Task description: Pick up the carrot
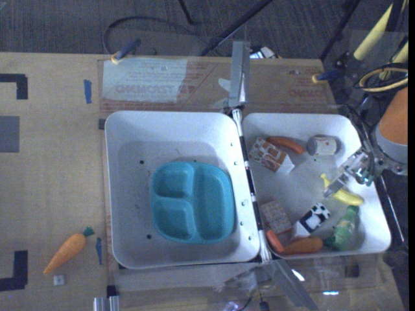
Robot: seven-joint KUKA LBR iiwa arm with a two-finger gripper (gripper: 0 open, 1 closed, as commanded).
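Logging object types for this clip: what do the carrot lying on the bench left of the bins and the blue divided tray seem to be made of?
The carrot looks like a plastic or soft toy: even matte orange with a small green top, too uniform for a real vegetable. The image is too coarse to choose between those. The blue tray in the left bin looks like moulded plastic, one flat teal colour with rounded compartment ridges.

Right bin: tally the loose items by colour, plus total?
Right bin, as far as the camera view resolves:
Orange: 2, sausage-like piece at top, another at bottom
Yellow: 1, banana below the tool
Green: 1, bottle
Brown/white printed boxes: 2
Black/white: 1, block
Grey: 1, can
Total: 8
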